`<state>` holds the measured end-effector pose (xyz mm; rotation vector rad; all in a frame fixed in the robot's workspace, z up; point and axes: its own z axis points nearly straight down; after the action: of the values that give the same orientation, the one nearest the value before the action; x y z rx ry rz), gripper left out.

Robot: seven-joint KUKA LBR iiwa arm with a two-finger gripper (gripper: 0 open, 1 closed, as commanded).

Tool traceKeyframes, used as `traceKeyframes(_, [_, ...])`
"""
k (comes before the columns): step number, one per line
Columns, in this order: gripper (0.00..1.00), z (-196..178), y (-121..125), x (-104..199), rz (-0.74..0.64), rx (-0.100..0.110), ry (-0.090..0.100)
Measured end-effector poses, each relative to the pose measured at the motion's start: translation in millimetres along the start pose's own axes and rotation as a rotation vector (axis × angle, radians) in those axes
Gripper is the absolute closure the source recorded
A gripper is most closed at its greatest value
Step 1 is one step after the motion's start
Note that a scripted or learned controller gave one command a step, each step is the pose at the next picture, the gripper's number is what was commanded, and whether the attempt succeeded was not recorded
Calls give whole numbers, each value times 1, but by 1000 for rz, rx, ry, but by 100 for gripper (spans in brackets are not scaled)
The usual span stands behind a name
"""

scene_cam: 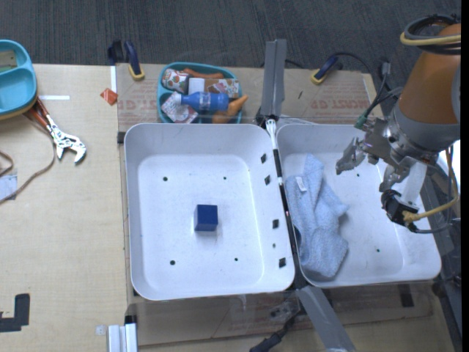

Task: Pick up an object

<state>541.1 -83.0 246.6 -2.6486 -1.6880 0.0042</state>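
Two white bins [139, 218]: blue cube [207, 217] left of the divider, pale blue cloth [319, 222] right. Gripper [370, 160] above the cloth, spread uncertain. Faint red lettering behind the bins, unreadable.

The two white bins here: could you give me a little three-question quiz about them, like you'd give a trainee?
1. True or false: the blue block lies in the left bin.
2. What lies in the right bin? A) a wrench B) a light blue cloth C) a bottle
3. Fill in: the robot's hand hovers over the ____ bin.

Key: 1 true. 2 B, the cloth. 3 right.
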Motion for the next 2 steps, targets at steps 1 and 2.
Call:
traceKeyframes(1, [0,7,40,-62,-96,-1,-1])
traceKeyframes(2, [0,135,24,-10,-129,2,0])
